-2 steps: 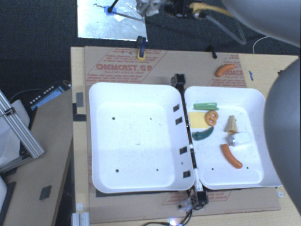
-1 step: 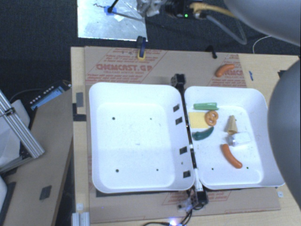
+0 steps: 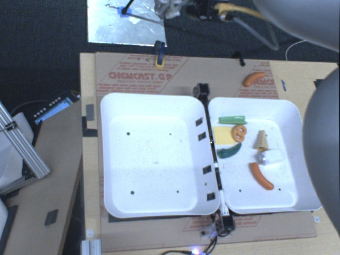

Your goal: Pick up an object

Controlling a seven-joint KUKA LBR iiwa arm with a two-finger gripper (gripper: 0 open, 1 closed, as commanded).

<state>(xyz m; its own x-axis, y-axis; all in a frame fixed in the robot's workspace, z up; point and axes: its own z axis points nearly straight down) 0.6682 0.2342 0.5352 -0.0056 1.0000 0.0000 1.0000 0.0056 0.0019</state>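
Camera view, looking down on the desk (image 3: 297, 224).

Item 1. Left bin (image 3: 154, 105), white, shallow, on the left half of the brown board that covers the desk.

Item 2. Right bin (image 3: 287, 195), white, shallow, touching the left bin along a shared middle edge with dark clips. Contents, all in its upper and middle part:
- green bar (image 3: 231, 120), lying flat near the bin's far edge;
- yellow slab (image 3: 222, 136), just below the green bar, by the middle edge;
- pretzel (image 3: 239, 132), orange, resting on the yellow slab's right edge;
- dark green pepper (image 3: 229, 152), curved, just below the slab;
- ice cream cone (image 3: 261, 140), tan, to the right of the pretzel, pointing toward the far edge;
- white piece (image 3: 270, 156), touching the cone's wide end;
- sausage (image 3: 261, 176), orange-red, lying at a slant below the white piece, toward the bin's near edge.

Item 3. Second sausage (image 3: 253, 79), orange, on the board outside the bins, near the desk's far right corner.

Item 4. Gripper (image 3: 171, 3), grey, above the desk's far edge, over a shiny metal sheet (image 3: 114, 12) beyond the board, well apart from both bins. Nothing shows between its fingers; how far open they stand cannot be told.

Item 5. Arm (image 3: 300, 7), grey, crossing the top right.
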